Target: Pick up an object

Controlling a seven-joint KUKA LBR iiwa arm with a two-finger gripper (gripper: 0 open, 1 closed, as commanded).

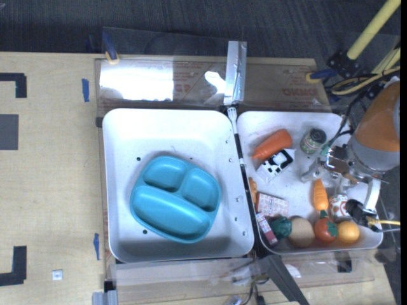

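My gripper [325,162] hangs low over the right side of the right bin [287,121], below the grey arm with its orange band [381,126]. Just left of it stands a small grey-green jar [312,141]. A small orange piece [320,196] lies just below it. A big orange carrot [272,143] and a black-and-white cube [277,162] lie further left. Along the front wall sit a tan potato [301,230], a red tomato [325,229] and an orange fruit [348,232]. I see nothing held.
The left bin [121,132] holds a blue divided plate [176,197]. A red-and-white packet [271,204] and a dark green item [278,225] lie at the right bin's front left. Yellow cables [356,81] run behind the right bin.
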